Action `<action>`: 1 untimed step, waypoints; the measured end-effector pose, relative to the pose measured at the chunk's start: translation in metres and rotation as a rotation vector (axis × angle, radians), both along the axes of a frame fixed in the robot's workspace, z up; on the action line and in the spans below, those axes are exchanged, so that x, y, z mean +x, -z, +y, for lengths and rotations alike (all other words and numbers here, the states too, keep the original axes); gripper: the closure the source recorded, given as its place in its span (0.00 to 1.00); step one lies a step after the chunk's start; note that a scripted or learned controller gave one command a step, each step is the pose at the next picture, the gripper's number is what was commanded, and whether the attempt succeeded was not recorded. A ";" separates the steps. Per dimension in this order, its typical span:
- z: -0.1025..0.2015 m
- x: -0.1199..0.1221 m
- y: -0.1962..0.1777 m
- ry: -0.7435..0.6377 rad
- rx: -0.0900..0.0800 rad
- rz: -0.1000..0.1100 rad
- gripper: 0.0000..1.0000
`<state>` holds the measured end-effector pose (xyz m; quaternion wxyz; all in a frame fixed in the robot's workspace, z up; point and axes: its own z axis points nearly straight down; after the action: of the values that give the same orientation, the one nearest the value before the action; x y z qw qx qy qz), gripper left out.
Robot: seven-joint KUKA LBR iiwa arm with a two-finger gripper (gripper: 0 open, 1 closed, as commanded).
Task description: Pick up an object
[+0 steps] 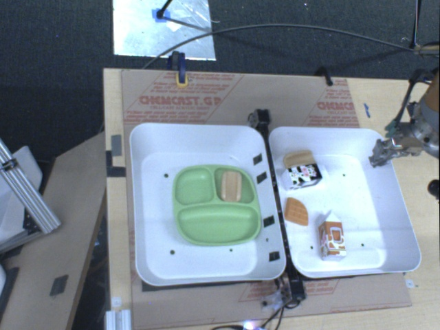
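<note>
Orange carton (332,239) lies lengthwise, pointing roughly toward camera.

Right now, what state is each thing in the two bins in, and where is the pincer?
Green plate: flat in left bin, upright.
Bread piece: lying in plate's upper right compartment.
Tan block: right bin, touching patterned box.
Patterned box: lying flat.
Orange cracker: lying flat, apart.
Orange carton: on its side.
Pincer: above right bin's far right edge, holding nothing visible.

Glossy white plastic bins (206,139); smooth matt green plastic tray (214,224); printed cardboard carton (332,239)
</note>
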<state>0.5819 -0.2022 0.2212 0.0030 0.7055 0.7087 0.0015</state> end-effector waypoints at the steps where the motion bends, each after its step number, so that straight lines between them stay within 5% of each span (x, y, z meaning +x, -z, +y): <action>1: 0.000 0.001 -0.013 0.000 0.001 0.003 1.00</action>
<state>0.5828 -0.2023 0.2343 0.0014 0.7055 0.7087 0.0008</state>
